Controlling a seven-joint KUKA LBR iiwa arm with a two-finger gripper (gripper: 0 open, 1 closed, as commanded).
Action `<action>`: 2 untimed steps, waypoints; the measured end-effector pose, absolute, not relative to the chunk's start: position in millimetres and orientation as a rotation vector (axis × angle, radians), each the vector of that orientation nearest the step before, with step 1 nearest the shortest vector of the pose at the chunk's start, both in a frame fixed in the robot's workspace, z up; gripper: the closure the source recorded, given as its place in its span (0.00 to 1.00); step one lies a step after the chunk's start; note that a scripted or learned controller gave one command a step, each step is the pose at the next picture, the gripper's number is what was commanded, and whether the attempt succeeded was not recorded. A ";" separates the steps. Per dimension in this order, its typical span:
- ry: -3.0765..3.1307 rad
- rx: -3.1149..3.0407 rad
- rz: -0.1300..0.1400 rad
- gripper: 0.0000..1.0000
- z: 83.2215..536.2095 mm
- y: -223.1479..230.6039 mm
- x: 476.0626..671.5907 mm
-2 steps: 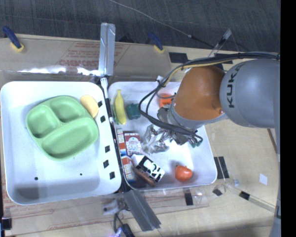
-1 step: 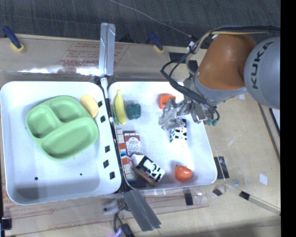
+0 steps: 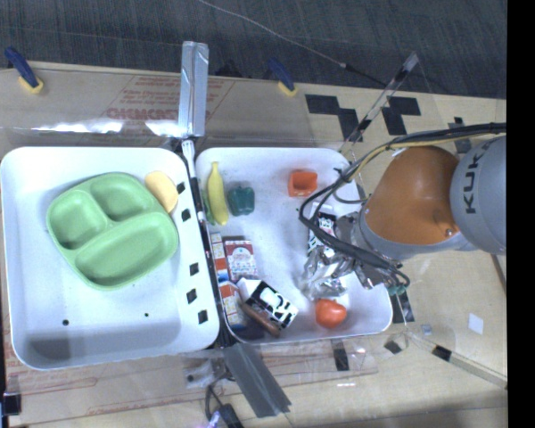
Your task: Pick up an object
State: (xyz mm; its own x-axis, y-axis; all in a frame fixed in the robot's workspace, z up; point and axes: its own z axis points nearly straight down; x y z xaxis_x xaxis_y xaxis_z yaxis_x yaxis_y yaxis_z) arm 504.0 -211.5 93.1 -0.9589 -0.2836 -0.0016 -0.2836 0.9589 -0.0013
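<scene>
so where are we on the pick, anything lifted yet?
Done: the arm has reached into the right bin, with the tool low over its lower right corner, just above the tomato. In hand: nothing visibly lifted; cables hide the tool tip. The banana, orange cup and tomato all lie on the bin floor. Left: the grasp and lift.

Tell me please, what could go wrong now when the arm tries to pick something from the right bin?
The gripper hangs low just above the red tomato, which lies near the right bin's front wall; a round thing may roll away. The black-and-white box leans on its neighbours and could be knocked over.
</scene>
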 end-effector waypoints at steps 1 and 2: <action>3.104 -0.460 0.005 1.00 92.6 -141.4 569.7; 3.007 -0.895 -0.006 1.00 93.5 -131.4 588.0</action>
